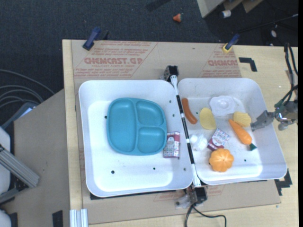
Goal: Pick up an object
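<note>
Nearest the camera, the small orange pumpkin (221, 159) sits at the front of the right bin (265, 170), untouched. Nothing has been picked up yet. The gripper (263, 121) reaches in over the bin's right rim; how wide it stands cannot be told, and nothing shows in its grasp. Just to its left lie the toy carrot (240, 132) and a yellow lemon (242, 118); farther left are a sausage (189, 111) and the blue divided plate (136, 126) in the left bin (94, 169). The whole pick remains.

"CHEMCAST GP" printed in red, upside down, on brown board (142, 56) behind bins; smaller print unreadable
</note>
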You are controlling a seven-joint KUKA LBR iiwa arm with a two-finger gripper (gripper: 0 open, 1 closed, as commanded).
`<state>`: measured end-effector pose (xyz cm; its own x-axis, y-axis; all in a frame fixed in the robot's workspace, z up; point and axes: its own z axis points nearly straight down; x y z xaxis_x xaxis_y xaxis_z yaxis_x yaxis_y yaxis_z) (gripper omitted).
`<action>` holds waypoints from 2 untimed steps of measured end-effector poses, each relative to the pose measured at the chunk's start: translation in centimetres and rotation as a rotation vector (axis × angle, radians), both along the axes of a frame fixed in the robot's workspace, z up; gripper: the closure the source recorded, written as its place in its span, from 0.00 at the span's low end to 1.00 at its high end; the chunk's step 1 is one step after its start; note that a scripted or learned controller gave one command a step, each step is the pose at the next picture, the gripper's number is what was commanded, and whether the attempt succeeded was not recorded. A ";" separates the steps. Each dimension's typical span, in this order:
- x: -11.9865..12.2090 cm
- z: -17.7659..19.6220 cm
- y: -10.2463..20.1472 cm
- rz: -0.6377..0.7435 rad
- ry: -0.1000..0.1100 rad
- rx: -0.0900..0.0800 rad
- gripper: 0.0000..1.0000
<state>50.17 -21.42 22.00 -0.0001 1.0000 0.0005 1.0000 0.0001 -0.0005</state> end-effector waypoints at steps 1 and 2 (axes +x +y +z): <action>3.7 -12.6 -0.5 0.003 0.000 0.006 0.00; 3.7 -11.6 -0.7 0.002 -0.001 0.002 1.00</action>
